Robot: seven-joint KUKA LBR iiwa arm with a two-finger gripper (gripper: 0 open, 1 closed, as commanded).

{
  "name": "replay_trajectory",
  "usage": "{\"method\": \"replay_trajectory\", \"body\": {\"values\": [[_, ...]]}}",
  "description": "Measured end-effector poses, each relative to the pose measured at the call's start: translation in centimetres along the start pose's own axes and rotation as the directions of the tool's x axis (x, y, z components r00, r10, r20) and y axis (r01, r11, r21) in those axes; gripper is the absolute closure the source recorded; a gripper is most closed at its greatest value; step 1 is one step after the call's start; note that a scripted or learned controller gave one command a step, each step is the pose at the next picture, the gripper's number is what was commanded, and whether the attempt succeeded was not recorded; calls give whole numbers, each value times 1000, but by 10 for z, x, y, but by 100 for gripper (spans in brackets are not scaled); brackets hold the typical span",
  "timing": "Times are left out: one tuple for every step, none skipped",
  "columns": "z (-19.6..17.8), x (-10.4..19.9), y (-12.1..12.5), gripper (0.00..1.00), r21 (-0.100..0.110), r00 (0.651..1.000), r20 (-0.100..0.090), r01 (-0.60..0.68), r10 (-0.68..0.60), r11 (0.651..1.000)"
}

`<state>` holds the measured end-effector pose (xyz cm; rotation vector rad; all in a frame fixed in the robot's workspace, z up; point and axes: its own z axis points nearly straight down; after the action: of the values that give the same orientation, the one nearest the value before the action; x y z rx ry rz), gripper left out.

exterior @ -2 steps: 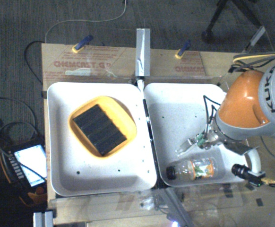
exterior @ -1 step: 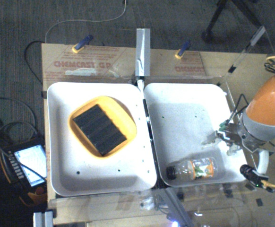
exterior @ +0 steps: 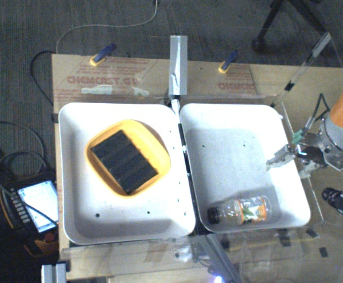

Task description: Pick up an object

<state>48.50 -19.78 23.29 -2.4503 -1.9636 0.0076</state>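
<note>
A clear plastic bottle [exterior: 240, 210] with a dark cap and a colourful label lies on its side along the front edge of the right bin [exterior: 230, 128]. A yellow dish with a black ridged insert [exterior: 127, 157] sits in the left bin [exterior: 77, 122]. My gripper [exterior: 283, 157] hangs at the right bin's right edge, above and to the right of the bottle. Its fingers are spread apart with nothing between them.
Two blue and yellow clamps [exterior: 102, 54] [exterior: 228, 62] hold the cardboard backing behind the bins. A metal divider post [exterior: 177, 63] stands between the bins at the back. A tablet [exterior: 37, 204] lies on the floor at the left, and a chair base [exterior: 289, 5] stands at the back right.
</note>
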Motion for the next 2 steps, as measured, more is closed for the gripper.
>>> {"method": "replay_trajectory", "body": {"values": [[130, 31, -8, 0, 3, 974, -6, 227, -226, 974], [125, 31, -8, 100, 8, 974, -9, 227, -227, 974]]}}
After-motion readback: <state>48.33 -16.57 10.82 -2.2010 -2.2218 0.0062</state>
